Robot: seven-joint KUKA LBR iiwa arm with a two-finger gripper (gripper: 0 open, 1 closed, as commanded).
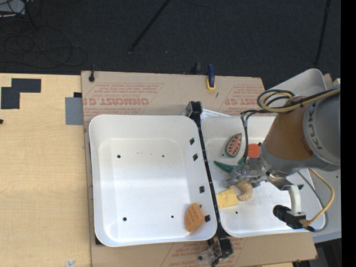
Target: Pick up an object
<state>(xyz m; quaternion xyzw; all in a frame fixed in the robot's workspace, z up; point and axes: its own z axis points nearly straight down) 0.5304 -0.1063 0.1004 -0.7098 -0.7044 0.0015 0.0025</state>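
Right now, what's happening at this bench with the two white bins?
A grey KUKA arm reaches in from the right over the right bin, its gripper low among small toys: a watermelon slice, a green piece, a yellow block and a tan lump. Nothing is clearly grasped. The left bin holds an orange waffle-like piece.

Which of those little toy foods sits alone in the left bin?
The orange waffle-like piece, in the left bin's near right corner. The watermelon slice and yellow cheese-like block both lie in the right bin, by the hand.
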